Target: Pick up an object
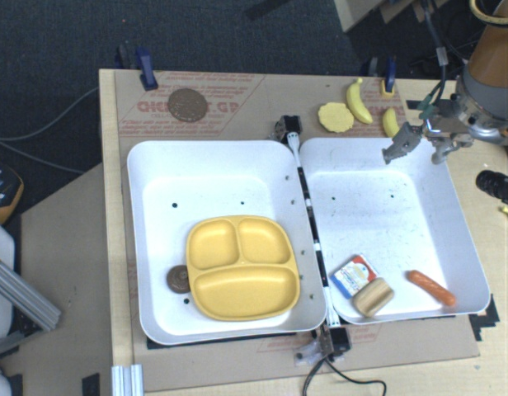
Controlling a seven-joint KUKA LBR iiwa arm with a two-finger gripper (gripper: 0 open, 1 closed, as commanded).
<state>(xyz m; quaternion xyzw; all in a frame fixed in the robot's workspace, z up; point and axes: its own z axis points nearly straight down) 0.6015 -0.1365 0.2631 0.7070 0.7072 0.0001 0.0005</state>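
Bins sit side by side on the bench, the left bin and the right bin meeting along a dark seam at the middle. In the left bin lies a yellow divided plate with three compartments, near the front; a small brown round piece touches its left edge. In the right bin, three things cluster at the front: a small carton with blue, white and red print, a tan cylinder like a bread roll touching the carton's front corner, and an orange-red sausage lying aslant to their right, apart from them.

Behind the bins, on the bare board, rest a brown cookie-like disc at the left, and at the right a yellow chip-like piece, a banana just beside it, and a smaller yellow piece.

The arm reaches in from the right, its orange band showing above the wrist. The hand hovers over the back edge of the right bin, well apart from the carton, roll and sausage at the front. Its two fingers spread apart, open, with nothing between them.
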